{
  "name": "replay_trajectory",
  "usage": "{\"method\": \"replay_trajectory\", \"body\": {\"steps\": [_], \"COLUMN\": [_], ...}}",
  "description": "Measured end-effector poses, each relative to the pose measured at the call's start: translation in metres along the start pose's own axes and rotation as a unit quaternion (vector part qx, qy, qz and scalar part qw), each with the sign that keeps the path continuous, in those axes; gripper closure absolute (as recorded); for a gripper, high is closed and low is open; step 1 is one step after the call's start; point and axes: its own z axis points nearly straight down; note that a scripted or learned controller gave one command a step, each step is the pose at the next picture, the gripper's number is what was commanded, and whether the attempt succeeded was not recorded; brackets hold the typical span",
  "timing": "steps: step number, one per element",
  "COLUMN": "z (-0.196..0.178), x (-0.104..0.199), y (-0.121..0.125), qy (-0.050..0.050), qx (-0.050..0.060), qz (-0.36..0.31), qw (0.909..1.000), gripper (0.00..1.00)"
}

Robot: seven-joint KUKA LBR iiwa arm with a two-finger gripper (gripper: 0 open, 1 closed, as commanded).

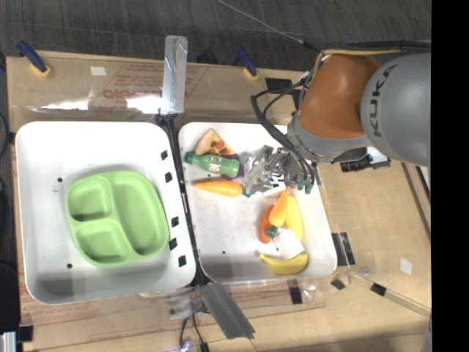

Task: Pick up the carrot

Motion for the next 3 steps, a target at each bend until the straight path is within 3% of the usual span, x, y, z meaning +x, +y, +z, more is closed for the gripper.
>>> {"method": "replay_trajectory", "body": {"steps": [1,2,3], "z": [-0.005,-0.04,-0.027], "x": [0.071,0.033,0.011], "y": [0.004,0.012,-0.022], "qy": [0.004,0.002,0.003], "qx": [0.0,0.0,0.0], "qz": [-0.052,-0.206,-0.303], "qw": [0.9986,0.9785,0.9529], "gripper": [1.0,1.0,1.0]}}
